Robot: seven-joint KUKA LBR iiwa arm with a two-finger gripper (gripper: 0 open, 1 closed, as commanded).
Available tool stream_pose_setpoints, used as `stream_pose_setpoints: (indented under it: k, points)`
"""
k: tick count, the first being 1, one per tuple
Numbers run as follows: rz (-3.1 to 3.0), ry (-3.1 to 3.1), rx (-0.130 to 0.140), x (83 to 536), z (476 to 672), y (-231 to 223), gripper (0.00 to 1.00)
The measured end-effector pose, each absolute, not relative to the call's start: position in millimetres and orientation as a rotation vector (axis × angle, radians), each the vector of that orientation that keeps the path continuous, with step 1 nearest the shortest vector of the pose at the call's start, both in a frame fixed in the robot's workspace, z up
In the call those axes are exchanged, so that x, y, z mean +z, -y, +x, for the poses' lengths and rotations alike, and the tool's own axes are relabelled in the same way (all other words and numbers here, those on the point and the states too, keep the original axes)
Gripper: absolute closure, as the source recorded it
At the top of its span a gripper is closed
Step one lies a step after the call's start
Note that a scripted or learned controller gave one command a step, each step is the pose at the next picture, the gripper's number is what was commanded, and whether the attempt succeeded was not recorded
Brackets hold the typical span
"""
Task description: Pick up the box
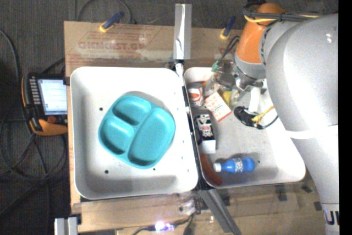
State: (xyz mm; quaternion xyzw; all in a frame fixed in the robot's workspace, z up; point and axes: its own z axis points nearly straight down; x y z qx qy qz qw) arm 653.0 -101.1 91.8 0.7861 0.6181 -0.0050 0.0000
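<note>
Though you cannot tell how the gripper (223, 81) stands, the box (219, 108) lies just at its six o'clock, long axis eleven-to-five.

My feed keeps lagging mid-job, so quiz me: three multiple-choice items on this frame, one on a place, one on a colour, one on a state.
1. Where is the divided tray?
A. left bin
B. right bin
C. on the floor

2. What colour is the cap of the bottle?
A. green
B. white
C. black

3. How does the bottle sit?
A. upright
B. lying on its side
C. standing on the tray

Answers:
1 A, the teal tray rests in the left bin.
2 B, its end towards the bins' divider is white.
3 B, it lies flat along the right bin's floor, near the front edge.
</note>
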Motion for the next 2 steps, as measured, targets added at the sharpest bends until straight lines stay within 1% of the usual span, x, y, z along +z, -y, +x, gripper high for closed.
stream_pose_setpoints:
  k: [1,2]
  points:
    - [2.463,-1.947,-0.022,101.4,653.7,98.9,1.0]
    - [2.462,-1.947,-0.022,101.4,653.9,98.6,0.0]
